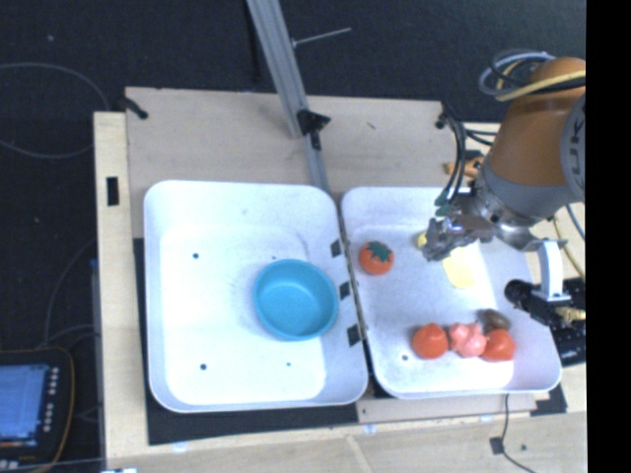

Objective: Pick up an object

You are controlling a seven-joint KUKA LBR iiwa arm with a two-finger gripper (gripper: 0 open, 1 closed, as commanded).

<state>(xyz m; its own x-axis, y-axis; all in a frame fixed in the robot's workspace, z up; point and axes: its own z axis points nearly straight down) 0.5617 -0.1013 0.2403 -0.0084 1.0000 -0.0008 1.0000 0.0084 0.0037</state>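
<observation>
My gripper (pixel 439 241) hangs low over the upper middle of the right bin (pixel 394 210). A pale yellow piece (pixel 460 270) lies just to its lower right, and a small yellow bit shows at its left edge. An orange-red tomato-like toy (pixel 376 257) sits to the gripper's left, near the bin's left wall. Along the bin's front lie an orange-red ball (pixel 429 341), a pink lump (pixel 468 339) and a red piece (pixel 499 346) in a touching row, with a brown piece (pixel 490 319) just behind them.
The left bin (pixel 187 215) holds a blue bowl (pixel 294 299) near its right wall. A grey metal post (pixel 281 57) slants up from between the two bins. The arm's orange band (pixel 537 116) rises at the right.
</observation>
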